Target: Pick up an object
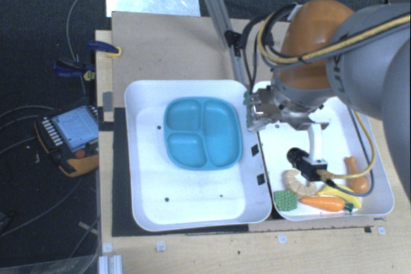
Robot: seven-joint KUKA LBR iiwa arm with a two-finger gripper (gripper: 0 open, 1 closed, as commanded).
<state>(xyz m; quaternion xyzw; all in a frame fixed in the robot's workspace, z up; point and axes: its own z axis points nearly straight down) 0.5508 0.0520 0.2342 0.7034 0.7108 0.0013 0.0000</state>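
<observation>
- The gripper [259, 113] hangs over the upper left corner of the right bin [279, 147], just right of frame centre; I cannot tell whether it is spread or closed.
- A carrot [321, 203], green piece [287, 201], pale ring [297, 183], yellow piece [339, 191] and sausage [357, 178] are bunched at that bin's lower end, lower right of the frame, apart from the gripper.
- A blue plate [202, 133] lies in the left bin [192, 192], mid-frame.

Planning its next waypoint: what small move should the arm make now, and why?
Probably slide the gripper toward the carrot, since it lies at the right bin's lower end in the view, while the gripper sits near its upper left corner.
</observation>
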